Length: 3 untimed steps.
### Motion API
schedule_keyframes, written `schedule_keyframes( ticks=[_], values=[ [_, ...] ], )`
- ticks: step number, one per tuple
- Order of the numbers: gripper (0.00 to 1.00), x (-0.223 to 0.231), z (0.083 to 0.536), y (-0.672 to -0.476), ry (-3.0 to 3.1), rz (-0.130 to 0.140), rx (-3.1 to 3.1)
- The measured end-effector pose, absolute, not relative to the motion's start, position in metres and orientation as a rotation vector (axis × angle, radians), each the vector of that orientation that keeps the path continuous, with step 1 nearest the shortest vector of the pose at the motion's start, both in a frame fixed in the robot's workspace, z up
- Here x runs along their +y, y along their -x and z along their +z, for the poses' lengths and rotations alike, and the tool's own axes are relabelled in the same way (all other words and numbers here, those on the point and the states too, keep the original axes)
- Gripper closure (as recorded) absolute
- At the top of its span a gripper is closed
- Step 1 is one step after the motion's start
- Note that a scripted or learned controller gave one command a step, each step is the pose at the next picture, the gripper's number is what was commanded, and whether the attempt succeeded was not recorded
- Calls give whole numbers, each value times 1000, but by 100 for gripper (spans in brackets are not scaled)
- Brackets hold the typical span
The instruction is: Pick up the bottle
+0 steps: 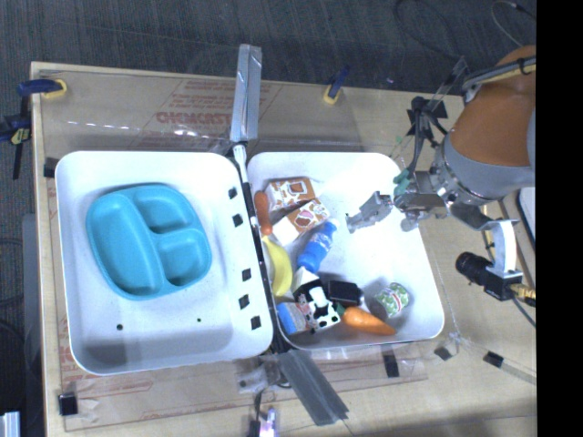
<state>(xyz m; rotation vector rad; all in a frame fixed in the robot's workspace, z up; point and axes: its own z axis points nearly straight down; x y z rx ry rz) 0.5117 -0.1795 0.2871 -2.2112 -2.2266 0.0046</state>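
Pincer (357, 217) over right bin (428, 271), nothing held; bottle (315, 247) not yet grasped.

Bottle lies on its side near the middle of the right bin, blue with a white cap end toward upper right, leaning against the banana (279, 267) and just under the brown cartons (297, 203); black-and-white toy (318, 306) and carrot (368, 320) sit below it. Pincer hovers just up-right of the cap; its fingers look slightly parted with nothing between, though the view is too small to be sure. Bottle looks like small light plastic, smooth and round, likely slippery and prone to roll. Best hold: across the mid body, fingers straddling its width, clear of the cartons. Left bin (73, 189) holds the blue tray (150, 239).
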Motion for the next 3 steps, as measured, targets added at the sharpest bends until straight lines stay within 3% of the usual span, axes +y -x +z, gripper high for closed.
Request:
schedule_keyframes(
  ticks=[1, 2, 3],
  values=[
    [0, -144, 186, -532, 2289, 7, -2145],
    [0, -137, 107, -555, 2275, 0, -2171],
    [0, -159, 107, -588, 2330, 17, -2096]
  ],
)
